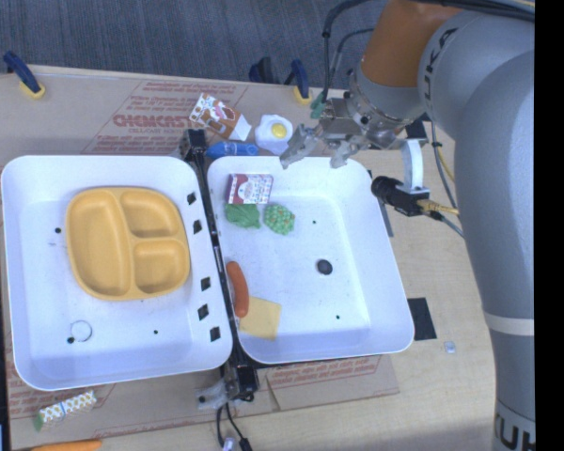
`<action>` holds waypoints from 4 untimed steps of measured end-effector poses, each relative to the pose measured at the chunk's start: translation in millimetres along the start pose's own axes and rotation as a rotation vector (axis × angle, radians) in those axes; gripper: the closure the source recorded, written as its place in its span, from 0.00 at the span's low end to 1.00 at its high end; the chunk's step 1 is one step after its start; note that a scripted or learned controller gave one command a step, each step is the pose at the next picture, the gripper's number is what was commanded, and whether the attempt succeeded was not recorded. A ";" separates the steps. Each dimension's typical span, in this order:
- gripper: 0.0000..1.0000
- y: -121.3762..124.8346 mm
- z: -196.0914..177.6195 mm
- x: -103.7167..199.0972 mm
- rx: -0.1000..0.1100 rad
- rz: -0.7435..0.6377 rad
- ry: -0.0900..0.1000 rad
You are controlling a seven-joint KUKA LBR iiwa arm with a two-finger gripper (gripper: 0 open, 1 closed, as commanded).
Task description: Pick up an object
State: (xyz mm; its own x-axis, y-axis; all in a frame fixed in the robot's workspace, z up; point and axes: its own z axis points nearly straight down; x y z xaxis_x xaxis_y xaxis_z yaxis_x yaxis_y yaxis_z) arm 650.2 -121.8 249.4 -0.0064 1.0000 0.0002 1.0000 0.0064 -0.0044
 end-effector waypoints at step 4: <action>0.00 -15.2 157.3 20.1 -0.001 0.110 0.000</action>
State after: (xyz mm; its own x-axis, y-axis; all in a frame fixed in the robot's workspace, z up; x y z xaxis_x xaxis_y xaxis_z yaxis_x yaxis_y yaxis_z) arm 634.2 -101.7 92.2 0.1039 0.9946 -0.0002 0.9946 -0.1039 -0.0037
